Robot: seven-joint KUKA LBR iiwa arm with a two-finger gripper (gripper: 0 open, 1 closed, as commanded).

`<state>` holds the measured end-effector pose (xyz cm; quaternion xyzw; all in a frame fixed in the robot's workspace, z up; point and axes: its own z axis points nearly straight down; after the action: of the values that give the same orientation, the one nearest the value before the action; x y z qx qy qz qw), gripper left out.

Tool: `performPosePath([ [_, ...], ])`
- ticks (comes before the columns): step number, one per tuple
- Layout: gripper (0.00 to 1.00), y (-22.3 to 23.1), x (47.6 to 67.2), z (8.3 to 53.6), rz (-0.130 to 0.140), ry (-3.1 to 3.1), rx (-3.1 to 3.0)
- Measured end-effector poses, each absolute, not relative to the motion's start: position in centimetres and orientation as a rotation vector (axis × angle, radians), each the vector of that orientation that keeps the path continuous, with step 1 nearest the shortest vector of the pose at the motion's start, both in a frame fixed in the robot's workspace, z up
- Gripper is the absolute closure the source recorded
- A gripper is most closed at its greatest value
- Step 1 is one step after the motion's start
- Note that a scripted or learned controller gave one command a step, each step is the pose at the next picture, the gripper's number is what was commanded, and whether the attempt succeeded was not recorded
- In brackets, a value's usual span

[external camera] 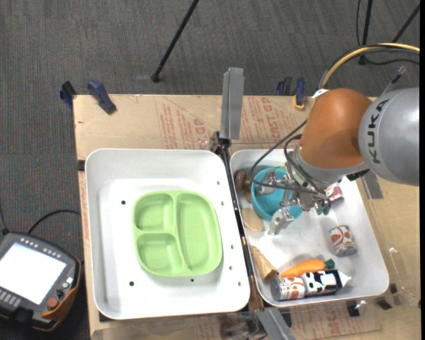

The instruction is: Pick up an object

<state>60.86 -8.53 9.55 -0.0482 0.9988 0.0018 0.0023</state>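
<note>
Taking the right bin [374,261] as the landmark, its near edge carries a milk carton [310,284] lying on its side, printed in black and white with an orange end, and an orange carrot [304,266] rests just behind it, touching or nearly so. A waffle cone [264,262] lies at the bin's near-left part, close to the divider. A small red and white can [343,240] sits toward the bin's right side, apart from the carton. Farther in, a flat tan piece [253,222] lies by the left wall, and a blue bowl [270,192] stands in the far-left part of the bin. The gripper [289,205] hangs over the bowl's right rim; its jaws look apart, with nothing seen between them. A second small can [332,195] lies just right of the gripper, partly hidden by the arm. The arm [354,137] rises over the bin's far right corner. Left of the right bin, the left bin [106,183] holds a green divided plate [177,233]. Both bins rest on the cardboard-covered counter [156,119].
</note>
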Motion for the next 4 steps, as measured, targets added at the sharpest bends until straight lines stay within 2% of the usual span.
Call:
performPosePath([
  [1, 0.0, -15.1, 62.6, 8.8, -0.001, 3.137, -0.102],
  [2, 0.0, -11.9, 63.4, 8.9, -0.001, 3.144, 0.025],
  [3, 0.0, -7.8, 61.5, 8.9, 0.003, 3.137, 0.096],
  [4, 0.0, -14.9, 53.0, 8.9, -0.002, 3.137, 0.009],
])
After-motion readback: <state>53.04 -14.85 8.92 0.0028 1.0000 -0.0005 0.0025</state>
